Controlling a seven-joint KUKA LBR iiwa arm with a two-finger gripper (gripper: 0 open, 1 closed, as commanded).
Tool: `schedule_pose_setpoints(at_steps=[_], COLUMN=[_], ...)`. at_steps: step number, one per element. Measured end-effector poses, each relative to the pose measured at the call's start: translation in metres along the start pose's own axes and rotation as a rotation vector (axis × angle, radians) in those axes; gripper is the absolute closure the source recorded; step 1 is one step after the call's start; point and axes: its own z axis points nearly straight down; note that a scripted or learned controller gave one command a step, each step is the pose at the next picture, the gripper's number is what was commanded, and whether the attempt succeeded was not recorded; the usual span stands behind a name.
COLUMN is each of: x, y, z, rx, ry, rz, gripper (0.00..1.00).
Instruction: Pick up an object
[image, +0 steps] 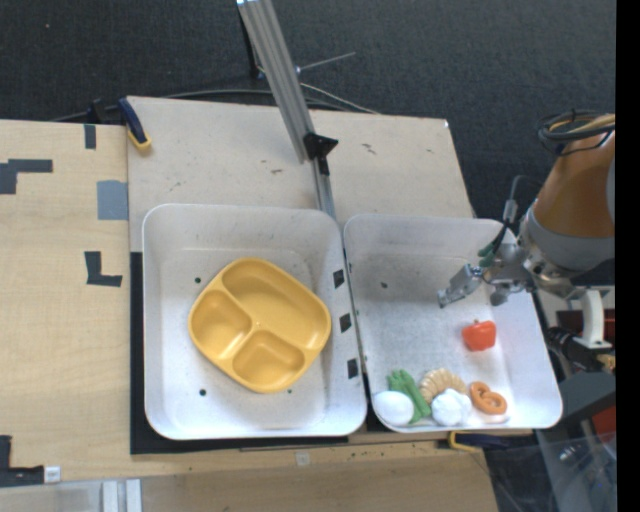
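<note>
Along the right bin's (400, 250) near wall lies a row of small things: a white egg (393, 407), a green piece (406, 387), a tan ridged piece (440, 381), a white lump (451, 406) and an orange ring (489, 399). Farther in from them, a red pepper-like toy (479, 335) sits apart on the bin floor. Just beyond it hangs the hand (462, 286), nothing between its fingers; how far open it is cannot be told. Left of that bin, the other bin (165, 300) carries a yellow divided plate (260, 324).
</note>
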Motion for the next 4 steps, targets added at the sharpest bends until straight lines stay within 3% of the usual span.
schedule_pose_setpoints(at_steps=[2,3,4], x=[0.003,0.004,0.003], y=[0.008,0.009,0.007], z=[0.107,0.094,0.051], rx=[0.001,-0.003,-0.008], ry=[0.001,0.002,0.0], rz=[-0.001,-0.002,-0.001], gripper=[0.0,1.0,1.0])
